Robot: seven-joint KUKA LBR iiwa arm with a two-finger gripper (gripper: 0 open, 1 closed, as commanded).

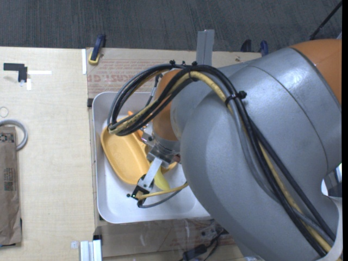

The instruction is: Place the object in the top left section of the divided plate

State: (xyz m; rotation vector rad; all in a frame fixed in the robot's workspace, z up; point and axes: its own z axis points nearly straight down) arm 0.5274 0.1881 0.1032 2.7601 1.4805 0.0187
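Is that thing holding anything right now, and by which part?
It cannot be told: the gripper sits over the yellow plate, and the arm covers any hold.

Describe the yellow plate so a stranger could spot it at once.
Start at the white bin under the big grey arm. In the bin's left half lies the yellow plate, partly covered by the arm's black cables. It is the only yellow dish against white bin and pale bench.

Yellow plate (123,154), white bin (117,204), grey-and-orange arm (217,151), pale wood-grain bench (51,145), blue-and-yellow clamp (97,49).
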